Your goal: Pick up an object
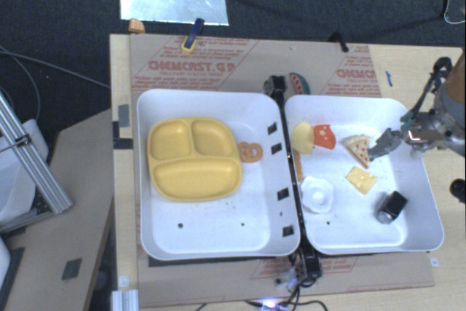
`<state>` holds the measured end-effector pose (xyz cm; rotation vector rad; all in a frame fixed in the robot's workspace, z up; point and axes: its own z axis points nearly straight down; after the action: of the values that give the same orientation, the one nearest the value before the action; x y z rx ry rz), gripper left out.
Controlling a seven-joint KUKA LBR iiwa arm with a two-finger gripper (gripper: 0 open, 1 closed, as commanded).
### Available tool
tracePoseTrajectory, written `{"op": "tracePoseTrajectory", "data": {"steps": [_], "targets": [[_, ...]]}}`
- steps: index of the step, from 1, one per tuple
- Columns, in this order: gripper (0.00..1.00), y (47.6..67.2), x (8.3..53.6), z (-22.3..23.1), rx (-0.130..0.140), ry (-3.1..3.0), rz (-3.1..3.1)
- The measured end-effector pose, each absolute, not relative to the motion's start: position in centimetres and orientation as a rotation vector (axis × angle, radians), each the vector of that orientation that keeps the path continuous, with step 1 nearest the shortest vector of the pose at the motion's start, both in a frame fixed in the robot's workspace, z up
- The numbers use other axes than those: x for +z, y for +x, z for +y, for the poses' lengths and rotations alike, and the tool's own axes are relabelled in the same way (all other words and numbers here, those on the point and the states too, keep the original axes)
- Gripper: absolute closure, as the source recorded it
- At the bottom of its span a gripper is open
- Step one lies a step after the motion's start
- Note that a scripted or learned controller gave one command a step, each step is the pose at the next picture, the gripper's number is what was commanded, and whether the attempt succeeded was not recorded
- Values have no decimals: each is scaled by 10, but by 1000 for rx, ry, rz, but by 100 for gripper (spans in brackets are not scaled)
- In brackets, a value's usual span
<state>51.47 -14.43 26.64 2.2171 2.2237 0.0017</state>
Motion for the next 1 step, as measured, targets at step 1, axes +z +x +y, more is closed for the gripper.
{"op": "tracePoseTrajectory", "data": {"steps": [1], "targets": [[0, 542, 77, -171, -2, 2222, 2221]]}}
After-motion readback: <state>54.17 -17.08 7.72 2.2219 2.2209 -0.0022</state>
